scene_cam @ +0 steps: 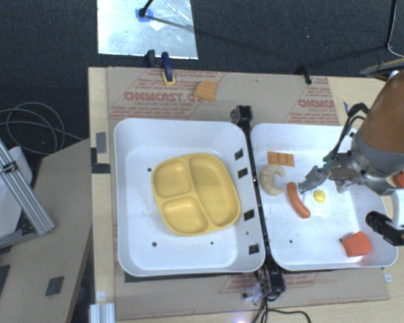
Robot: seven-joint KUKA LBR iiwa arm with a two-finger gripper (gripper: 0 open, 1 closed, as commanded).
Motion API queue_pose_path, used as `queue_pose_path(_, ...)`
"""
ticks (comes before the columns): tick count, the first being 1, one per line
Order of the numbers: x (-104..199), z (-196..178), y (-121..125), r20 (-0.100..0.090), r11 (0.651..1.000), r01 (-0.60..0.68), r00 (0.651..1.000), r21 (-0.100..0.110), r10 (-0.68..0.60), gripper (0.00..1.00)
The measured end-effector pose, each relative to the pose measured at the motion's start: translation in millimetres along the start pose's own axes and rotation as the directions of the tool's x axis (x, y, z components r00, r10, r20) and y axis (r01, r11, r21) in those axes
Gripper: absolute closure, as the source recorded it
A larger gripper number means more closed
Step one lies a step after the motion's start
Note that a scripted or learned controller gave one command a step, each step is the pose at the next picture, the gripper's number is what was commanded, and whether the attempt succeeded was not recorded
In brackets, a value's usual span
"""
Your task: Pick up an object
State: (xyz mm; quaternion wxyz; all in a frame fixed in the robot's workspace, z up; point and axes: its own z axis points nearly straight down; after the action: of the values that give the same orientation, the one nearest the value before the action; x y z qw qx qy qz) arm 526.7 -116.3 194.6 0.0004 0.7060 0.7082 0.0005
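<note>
Nearest the camera, at the five o'clock corner of the right bin [303, 258], an orange block [356, 244] lies partly behind a black part of the arm. Left of it, the left bin [131, 200] holds a yellow divided plate [195, 194], tilted, with three compartments. Toward the middle of the right bin, an orange-red sausage [298, 200] lies slanted, with a small yellow piece [319, 196] just beside it at three o'clock. The gripper [314, 178] hangs just above these two; its dark fingers blur together, so I cannot tell how far apart they stand, and nothing is seen between them. At nine o'clock from the sausage is a pale curved piece [272, 179], too small to name. Farther back lies a flat orange waffle-like square [281, 158]. The arm's body hides the bin's three o'clock edge. Beyond the bins, a tan square [206, 90] rests on the cardboard.
</note>
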Motion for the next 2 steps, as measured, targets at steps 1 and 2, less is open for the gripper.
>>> queue_pose_path(1,10,109,21,0.001,1.0,0.003,1.0,-0.001,-0.003,0.0)
queue_pose_path(2,8,94,21,0.0,1.0,-0.001,1.0,-0.003,0.001,1.0)
